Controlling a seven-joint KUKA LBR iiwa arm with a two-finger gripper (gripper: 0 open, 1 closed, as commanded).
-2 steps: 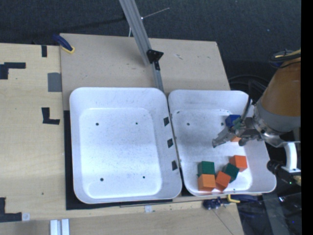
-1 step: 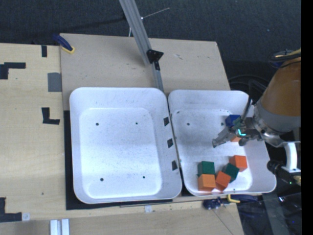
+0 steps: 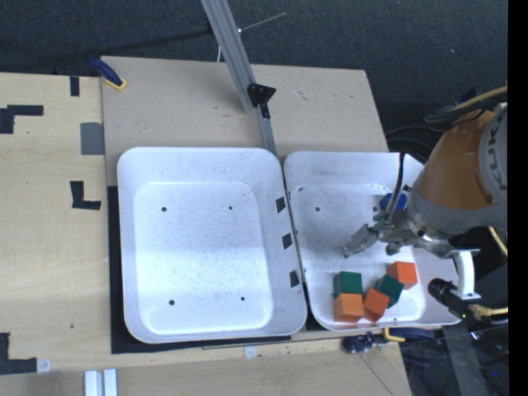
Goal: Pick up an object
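1. The tabletop point(image 3: 330, 106) carries two white bins side by side.
2. The left bin point(image 3: 202, 242) sits beside the right bin point(image 3: 330, 180).
3. The arm reaches into the right bin; its gripper point(image 3: 367, 239) hovers above the floor, fingers spread apart, holding nothing.
4. Blocks cluster in the near corner: a green block point(image 3: 349, 282), orange blocks point(image 3: 349, 306), point(image 3: 376, 303), point(image 3: 403, 272), and another green block point(image 3: 390, 289).

A: Where is there open room?
B: The left bin point(image 3: 202, 242) has a bare floor throughout, and so does the upper half of the right bin point(image 3: 346, 180).
A: And what blocks the way?
B: Orange and green blocks point(image 3: 371, 291) crowd the right bin's near corner, close against its walls, and a slanting metal pole point(image 3: 235, 44) crosses above the tabletop point(image 3: 165, 97).
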